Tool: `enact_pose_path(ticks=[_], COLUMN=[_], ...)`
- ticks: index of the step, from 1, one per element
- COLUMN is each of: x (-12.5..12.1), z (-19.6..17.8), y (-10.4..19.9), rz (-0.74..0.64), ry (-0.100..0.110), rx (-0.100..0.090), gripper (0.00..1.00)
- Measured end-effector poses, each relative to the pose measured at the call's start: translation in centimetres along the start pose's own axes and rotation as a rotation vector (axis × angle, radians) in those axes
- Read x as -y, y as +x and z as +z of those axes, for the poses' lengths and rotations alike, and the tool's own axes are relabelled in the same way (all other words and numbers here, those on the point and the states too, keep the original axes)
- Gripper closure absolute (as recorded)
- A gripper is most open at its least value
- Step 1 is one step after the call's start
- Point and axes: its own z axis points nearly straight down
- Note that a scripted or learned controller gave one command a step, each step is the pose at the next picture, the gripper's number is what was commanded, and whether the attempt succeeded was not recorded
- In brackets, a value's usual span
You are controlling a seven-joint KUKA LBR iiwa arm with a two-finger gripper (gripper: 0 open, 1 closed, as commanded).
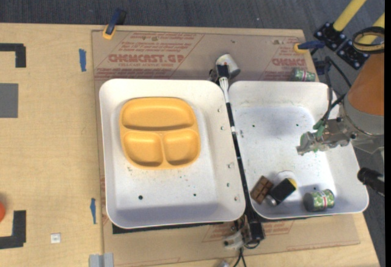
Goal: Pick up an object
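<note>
In the right bin (269, 119), three objects lie near the front edge: a brown block (261, 189), a black object with a yellow end (282, 189), and a small green can (319, 199). My gripper (310, 143) hangs over the right side of this bin, behind the can and about a hand's width from it. A small greenish patch shows at the gripper's tip, too small to identify.
The left bin (113, 137) holds a yellow divided tray (160, 131). A second green can (303, 74) lies on the bench behind the right bin. A black clamp (225, 68) sits where the bins meet at the back. Cables and a yellow-handled tool are at the far right.
</note>
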Motion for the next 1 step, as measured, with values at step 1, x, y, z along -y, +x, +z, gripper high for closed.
enact_pose_path(ticks=[1], x=[-1.64], z=[0.33], y=[1.84], rz=[0.125], ry=[0.0], rx=[0.0], gripper=[1.0])
